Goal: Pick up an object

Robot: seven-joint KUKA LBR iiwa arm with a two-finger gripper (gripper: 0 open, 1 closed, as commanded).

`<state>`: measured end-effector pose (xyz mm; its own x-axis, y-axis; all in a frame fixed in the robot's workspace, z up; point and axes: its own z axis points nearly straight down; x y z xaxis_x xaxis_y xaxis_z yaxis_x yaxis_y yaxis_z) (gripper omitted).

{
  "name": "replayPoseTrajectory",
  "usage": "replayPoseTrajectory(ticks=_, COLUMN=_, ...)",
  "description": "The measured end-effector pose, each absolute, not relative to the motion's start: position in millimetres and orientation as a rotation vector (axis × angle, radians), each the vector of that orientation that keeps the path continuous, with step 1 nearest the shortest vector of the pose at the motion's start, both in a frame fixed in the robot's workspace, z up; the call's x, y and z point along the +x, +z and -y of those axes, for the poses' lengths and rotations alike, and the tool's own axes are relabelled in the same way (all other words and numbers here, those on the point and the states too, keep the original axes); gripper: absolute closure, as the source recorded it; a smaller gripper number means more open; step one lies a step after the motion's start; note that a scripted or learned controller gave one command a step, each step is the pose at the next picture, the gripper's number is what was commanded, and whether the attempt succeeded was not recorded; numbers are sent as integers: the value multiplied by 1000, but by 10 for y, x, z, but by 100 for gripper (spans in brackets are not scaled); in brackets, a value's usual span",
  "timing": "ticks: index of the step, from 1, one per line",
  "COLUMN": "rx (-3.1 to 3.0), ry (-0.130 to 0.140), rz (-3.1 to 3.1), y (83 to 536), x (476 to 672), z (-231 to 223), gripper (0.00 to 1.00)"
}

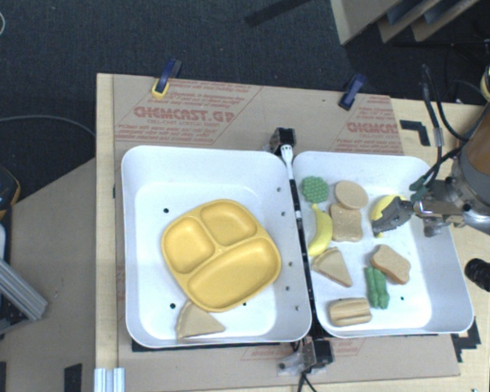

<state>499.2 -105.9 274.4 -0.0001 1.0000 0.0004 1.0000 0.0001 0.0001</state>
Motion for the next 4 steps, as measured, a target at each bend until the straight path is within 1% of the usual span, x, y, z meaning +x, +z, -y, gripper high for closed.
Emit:
replayPoseTrajectory(ticks=1, rx=-2222, ry=-3, rz=2224, y=2850, x=4999, z=1059, gripper=100)
replayPoseTrajectory(ticks=2, rx=-2210, ry=2, rz=2226, y=1786, x=5804, z=529, gripper=100)
replayPoseTrajectory(ticks=3, rx=-2223, ry=-2, rz=2223, y=1956, x=5788, z=571, gripper=100)
replayPoseTrajectory(ticks=4, rx=-2213, ry=2, rz=2223, y=1840, x=5660, z=110, gripper=100)
